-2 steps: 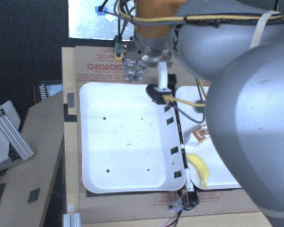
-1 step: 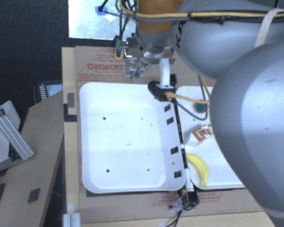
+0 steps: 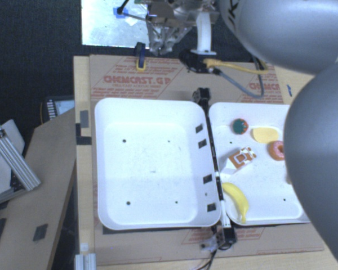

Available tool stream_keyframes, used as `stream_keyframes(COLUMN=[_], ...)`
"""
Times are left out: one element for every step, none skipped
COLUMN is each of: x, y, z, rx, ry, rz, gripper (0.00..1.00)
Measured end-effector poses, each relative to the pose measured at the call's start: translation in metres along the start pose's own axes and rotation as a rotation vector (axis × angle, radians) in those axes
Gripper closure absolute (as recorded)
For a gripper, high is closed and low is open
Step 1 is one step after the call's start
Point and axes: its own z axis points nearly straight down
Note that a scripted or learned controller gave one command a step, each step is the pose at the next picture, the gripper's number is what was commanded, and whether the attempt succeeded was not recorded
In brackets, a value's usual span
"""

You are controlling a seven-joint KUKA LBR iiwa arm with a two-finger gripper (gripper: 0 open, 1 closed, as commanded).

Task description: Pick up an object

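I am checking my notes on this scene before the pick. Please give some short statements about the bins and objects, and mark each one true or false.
1. The banana lies in the right bin. True.
2. The left bin holds the pink donut. False: the donut lies in the right bin.
3. The hand is up beyond the bins' far edge. True.
4. The banana lies at the right bin's far edge. False: it lies near the front edge, by the divider.
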Motion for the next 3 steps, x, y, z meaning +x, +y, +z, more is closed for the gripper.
stream_keyframes(x=[0.019, 0.018, 0.018], y=[-0.001, -0.001, -0.002], z=[0.008, 0.033, 0.073], rx=[0.015, 0.017, 0.019], ry=[-0.005, -0.007, -0.007], rz=[0.002, 0.003, 0.005], gripper=[1.00, 1.00, 1.00])
